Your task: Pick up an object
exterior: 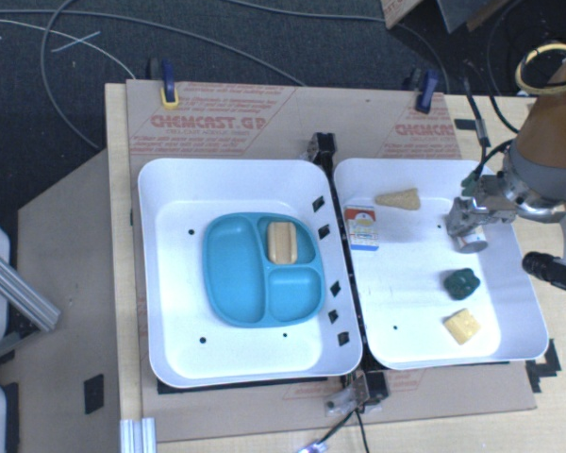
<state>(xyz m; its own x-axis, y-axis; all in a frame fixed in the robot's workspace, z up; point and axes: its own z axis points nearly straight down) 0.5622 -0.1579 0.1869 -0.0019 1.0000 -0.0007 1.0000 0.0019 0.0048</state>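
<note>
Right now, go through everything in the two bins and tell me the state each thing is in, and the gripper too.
Blue divided plate: flat in the left bin.
Tan bread-like piece: lying in the plate's upper right compartment.
Small red and white carton: lying flat in the right bin, by the divider.
Tan wedge: lying loose.
Dark green object: loose, untouched.
Yellow block: loose.
Gripper: above the right bin, holding nothing visible.
</note>
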